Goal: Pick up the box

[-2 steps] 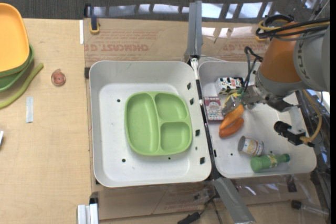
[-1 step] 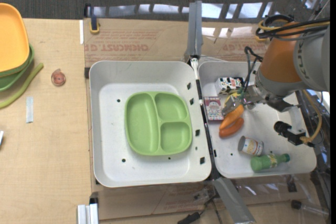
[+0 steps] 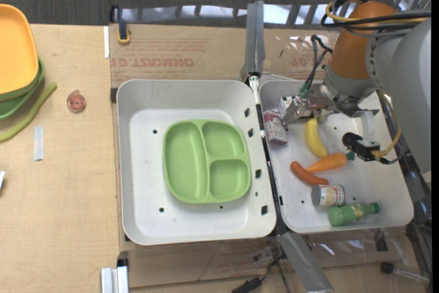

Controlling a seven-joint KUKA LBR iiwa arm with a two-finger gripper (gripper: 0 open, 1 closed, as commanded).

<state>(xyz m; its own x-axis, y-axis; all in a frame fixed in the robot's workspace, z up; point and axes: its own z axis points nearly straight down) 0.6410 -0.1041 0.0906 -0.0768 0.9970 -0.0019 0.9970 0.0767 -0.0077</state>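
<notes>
Box lies at the left wall of the right bin, with our end effector poised just beside it.

We see the end effector near the top left of that bin, close over the small carton's upper end, and we cannot tell how it is set. Nothing visibly sits in its grip. The box looks like thin printed card, so we judge it light and fairly stiff but easy to crush, and its glossy faces may slip. It is pressed near the bin wall, so we would take it across its narrow sides. A banana, a carrot and a green bottle lie apart from it; the left bin holds a green divided plate.
</notes>
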